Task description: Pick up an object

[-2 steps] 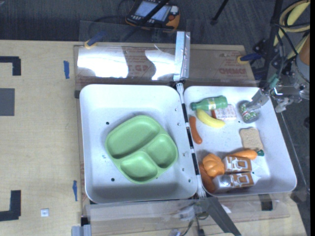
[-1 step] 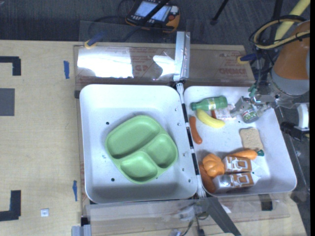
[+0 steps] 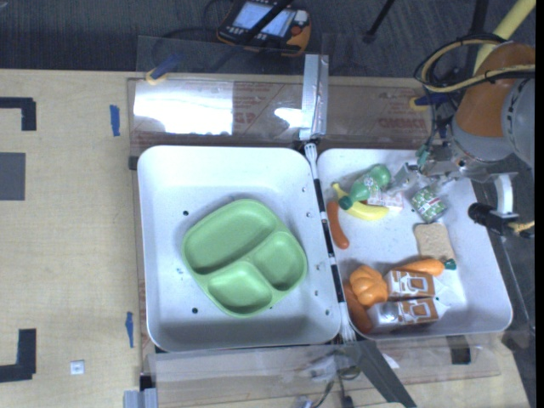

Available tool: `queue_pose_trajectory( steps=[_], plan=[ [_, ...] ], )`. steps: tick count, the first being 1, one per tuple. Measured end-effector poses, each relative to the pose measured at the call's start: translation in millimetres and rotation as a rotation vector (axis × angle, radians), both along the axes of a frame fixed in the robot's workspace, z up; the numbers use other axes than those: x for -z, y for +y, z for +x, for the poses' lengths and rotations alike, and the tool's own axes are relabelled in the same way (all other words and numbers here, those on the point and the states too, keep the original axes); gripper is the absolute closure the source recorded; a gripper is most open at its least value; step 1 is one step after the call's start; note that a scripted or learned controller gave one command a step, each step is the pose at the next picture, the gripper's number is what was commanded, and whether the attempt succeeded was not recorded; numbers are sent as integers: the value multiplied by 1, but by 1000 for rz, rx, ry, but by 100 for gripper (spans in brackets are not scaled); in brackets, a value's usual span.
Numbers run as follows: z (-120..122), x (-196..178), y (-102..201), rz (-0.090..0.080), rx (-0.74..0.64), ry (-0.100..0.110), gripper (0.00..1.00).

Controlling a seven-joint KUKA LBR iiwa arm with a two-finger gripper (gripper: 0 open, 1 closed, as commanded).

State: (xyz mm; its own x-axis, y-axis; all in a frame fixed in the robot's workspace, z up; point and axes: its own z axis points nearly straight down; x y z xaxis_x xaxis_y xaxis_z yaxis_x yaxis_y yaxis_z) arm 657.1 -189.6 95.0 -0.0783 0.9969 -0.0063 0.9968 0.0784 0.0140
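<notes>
The right bin (image 3: 484, 253) holds several toy foods. A yellow banana (image 3: 364, 210) lies by a green vegetable (image 3: 371, 181), with a red sausage (image 3: 338, 225) to their left. Near the front are a bread slice (image 3: 434, 240), a carrot (image 3: 422, 269), an orange pepper (image 3: 368, 286) and a brown carton (image 3: 410, 298). My gripper (image 3: 432, 167) hangs over the bin's far right part, just above a small green-patterned packet (image 3: 427, 203). Whether it touches the packet is unclear.
A green divided plate (image 3: 245, 256) lies in the left bin (image 3: 161, 194). A metal divider (image 3: 313, 100) and a clear panel stand behind the bins. The arm's orange band (image 3: 486, 100) and cables (image 3: 450, 62) crowd the far right corner.
</notes>
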Motion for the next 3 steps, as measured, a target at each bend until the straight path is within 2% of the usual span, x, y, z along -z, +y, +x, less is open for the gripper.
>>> queue_pose_trajectory(
  steps=[1, 2, 3],
  plan=[
    [-29, -2, -6, 2, -22, -9, 0],
    [-27, -14, -6, 0, -22, -14, 100],
    [-54, 4, -26, 14, 85, 3, 100]
  ],
)
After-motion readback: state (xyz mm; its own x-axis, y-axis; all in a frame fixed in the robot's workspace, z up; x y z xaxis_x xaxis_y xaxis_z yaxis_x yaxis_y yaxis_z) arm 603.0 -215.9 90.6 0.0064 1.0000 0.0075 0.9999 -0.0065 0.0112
